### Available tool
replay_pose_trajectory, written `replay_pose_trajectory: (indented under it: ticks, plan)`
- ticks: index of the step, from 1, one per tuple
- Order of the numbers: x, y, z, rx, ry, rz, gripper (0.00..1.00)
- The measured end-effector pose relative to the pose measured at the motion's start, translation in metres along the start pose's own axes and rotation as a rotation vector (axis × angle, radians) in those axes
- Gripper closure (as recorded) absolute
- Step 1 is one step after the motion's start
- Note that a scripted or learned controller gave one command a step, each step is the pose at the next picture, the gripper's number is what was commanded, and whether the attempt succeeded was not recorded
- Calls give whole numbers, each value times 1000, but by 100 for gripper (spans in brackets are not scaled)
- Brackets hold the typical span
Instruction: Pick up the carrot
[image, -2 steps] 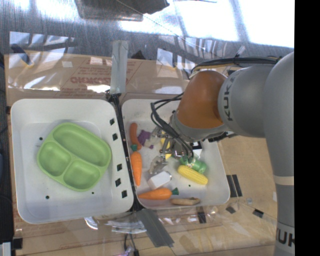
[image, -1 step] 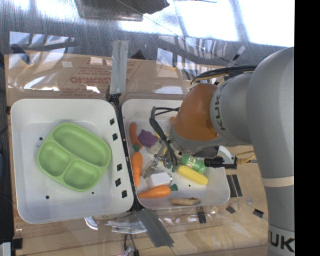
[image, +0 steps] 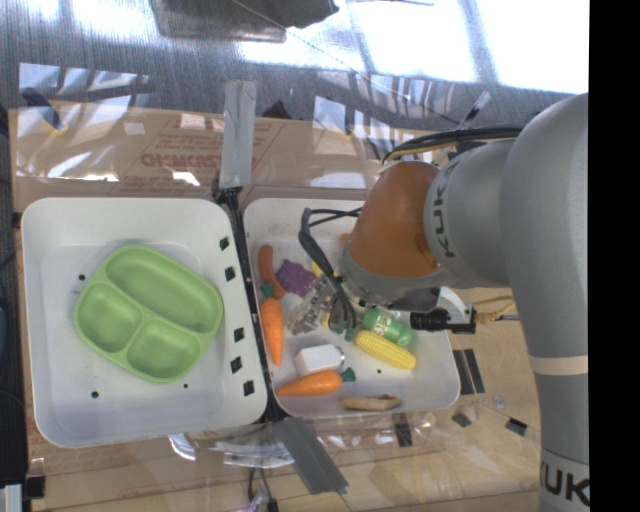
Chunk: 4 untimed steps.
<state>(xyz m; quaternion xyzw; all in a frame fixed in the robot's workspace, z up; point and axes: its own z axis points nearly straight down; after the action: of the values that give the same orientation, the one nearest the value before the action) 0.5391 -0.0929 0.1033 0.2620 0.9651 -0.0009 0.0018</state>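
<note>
The left bin (image: 60, 330) holds a green divided plate (image: 148, 312). In the right bin (image: 440, 385), one carrot (image: 272, 330) lies along the left wall, a second carrot (image: 312, 382) lies near the front beside a white block (image: 318, 357), and a purple toy (image: 294, 276) and a corn cob (image: 385, 350) lie farther right. The gripper (image: 312, 312) hangs low over the bin's middle, just right of the upright carrot, and whether it is spread or closed I cannot tell, as the metal parts blur together.
</note>
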Motion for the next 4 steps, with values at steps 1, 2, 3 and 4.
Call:
replay_pose_trajectory:
  ticks: [1, 2, 3, 4]
  plan:
    - [24, 34, -91, -3, -2, -461, 100]
    - [25, 34, -90, -3, 0, -460, 0]
    - [79, 16, -88, -2, 5, -581, 0]
    - [41, -22, -4, -4, 8, -1146, 0]
